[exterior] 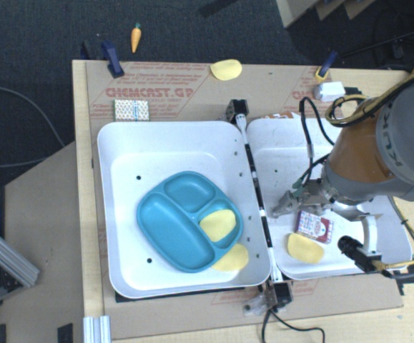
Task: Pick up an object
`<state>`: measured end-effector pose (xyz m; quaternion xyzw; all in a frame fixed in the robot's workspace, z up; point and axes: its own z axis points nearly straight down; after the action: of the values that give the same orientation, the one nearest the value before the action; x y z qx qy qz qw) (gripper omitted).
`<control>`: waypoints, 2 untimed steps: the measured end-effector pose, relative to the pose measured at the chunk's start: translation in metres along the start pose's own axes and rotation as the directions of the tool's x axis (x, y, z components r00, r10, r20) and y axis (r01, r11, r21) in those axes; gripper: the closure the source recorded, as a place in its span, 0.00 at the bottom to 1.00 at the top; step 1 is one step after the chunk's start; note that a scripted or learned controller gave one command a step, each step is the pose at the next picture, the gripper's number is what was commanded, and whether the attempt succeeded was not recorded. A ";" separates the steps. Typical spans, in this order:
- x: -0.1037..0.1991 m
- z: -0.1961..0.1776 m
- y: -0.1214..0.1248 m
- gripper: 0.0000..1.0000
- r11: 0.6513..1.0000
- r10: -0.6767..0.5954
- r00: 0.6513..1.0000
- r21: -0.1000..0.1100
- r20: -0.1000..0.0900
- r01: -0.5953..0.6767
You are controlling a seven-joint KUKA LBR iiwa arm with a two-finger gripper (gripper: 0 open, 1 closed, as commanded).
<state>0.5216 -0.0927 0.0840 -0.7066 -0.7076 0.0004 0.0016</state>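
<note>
My gripper (298, 200) hangs low in the right bin (278, 141), near its left wall, below the orange wrist band. Just under and to the right of it lies a small red and white packet (312, 226), touching or nearly touching the gripper's lower edge. A yellow lump (304, 248) rests in front of the packet near the bin's front wall. In the left bin (121, 148) sits a blue divided plate (174, 224) with a yellow piece (219, 224) in its right compartment. Another yellow piece (232, 259) lies against the plate's front edge.
The arm's grey body (400, 148) covers the right bin's right half, with black cables (307, 131) looping over it. On the bench behind the bins lie a yellow lump (226, 69), a small patterned box (131, 109) and two blue clips (111, 59) (326, 64).
</note>
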 end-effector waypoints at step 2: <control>-0.040 -0.010 -0.020 1.00 1.000 0.002 1.000 -0.002 0.001 -0.002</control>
<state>0.5020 -0.1329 0.0940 -0.7074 -0.7069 0.0002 0.0006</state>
